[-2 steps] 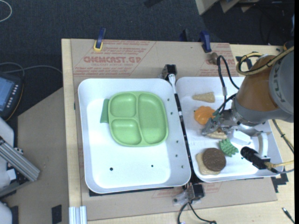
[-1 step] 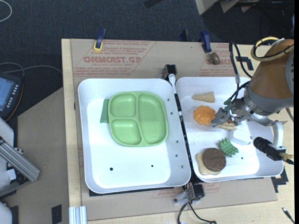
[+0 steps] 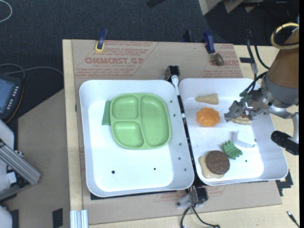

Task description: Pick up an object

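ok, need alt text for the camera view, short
The arm's gripper sits low in the right bin, beside an orange toy food piece, with a tan wedge, a green leafy piece, a white piece and a brown patty on bread nearby. The left bin holds a green divided plate.

Glossy plastic tray (image 3: 140,120) (green, smooth)

A robotics lab: two white bins (image 3: 92,127) sit on a clamped board (image 3: 142,56), with blue clamps (image 3: 100,41) behind them, loose cables (image 3: 33,70) left, and aluminium framing (image 3: 19,165) further left.
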Motion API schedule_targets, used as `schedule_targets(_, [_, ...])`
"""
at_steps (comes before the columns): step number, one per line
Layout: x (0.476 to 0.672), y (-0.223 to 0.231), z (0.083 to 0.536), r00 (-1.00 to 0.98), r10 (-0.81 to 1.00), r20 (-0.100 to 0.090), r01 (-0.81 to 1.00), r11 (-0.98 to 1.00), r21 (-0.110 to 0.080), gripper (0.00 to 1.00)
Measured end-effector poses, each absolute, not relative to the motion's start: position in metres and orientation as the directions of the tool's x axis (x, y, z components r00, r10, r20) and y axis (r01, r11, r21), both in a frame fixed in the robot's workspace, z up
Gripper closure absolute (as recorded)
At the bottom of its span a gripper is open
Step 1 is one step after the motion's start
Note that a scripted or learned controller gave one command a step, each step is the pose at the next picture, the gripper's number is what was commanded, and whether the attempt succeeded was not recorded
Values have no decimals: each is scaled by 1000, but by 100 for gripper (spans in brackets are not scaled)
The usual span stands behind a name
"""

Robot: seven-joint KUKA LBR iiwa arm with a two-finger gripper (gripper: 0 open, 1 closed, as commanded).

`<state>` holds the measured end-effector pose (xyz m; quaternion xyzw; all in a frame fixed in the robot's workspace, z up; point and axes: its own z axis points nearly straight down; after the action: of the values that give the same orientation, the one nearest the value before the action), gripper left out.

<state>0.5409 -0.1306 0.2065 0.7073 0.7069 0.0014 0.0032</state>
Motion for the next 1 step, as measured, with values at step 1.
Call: schedule_targets(1, [542,-131,226,-1,1000,-2,1000,1,4,100])
